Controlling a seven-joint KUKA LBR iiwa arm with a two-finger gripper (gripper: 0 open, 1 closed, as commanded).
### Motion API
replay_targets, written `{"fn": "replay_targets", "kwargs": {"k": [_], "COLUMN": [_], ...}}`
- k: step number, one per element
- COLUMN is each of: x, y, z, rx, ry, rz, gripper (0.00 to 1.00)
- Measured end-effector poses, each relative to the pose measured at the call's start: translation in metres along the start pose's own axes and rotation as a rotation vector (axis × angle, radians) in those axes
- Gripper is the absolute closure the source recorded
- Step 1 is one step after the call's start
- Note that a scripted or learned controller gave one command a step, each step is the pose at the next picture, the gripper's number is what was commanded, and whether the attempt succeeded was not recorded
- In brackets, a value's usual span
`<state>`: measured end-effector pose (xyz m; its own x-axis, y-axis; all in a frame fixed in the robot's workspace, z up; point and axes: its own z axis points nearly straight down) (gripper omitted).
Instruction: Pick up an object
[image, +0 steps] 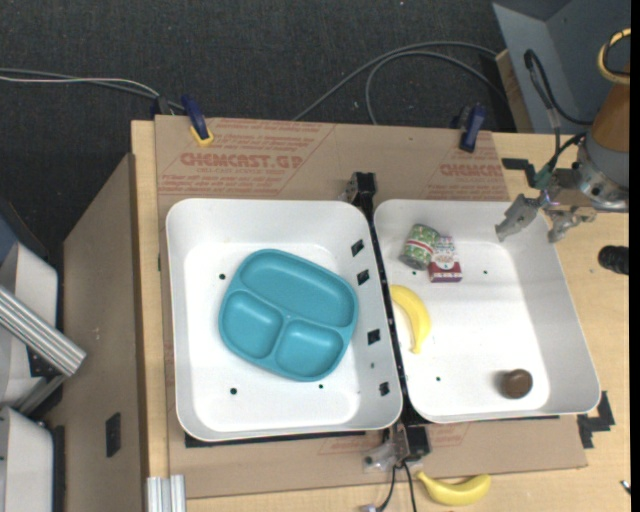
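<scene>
pincer (536, 222) open, empty — above right bin (560, 300) far corner

The arm (612, 120) enters at the upper right of the frame, its grey wrist pointing down and to the left. The gripper (537, 222) hangs at the right edge, near mid-height, its two fingers (512, 222) spread apart with nothing between them.
</scene>
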<state>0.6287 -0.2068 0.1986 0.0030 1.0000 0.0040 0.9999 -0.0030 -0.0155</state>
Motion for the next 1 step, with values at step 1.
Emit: {"fn": "replay_targets", "kwargs": {"k": [1], "x": [0.0007], "y": [0.0033], "z": [-0.0093], "rx": [-0.015], "ry": [-0.004], "rz": [-0.004], "gripper": [0.00]}}
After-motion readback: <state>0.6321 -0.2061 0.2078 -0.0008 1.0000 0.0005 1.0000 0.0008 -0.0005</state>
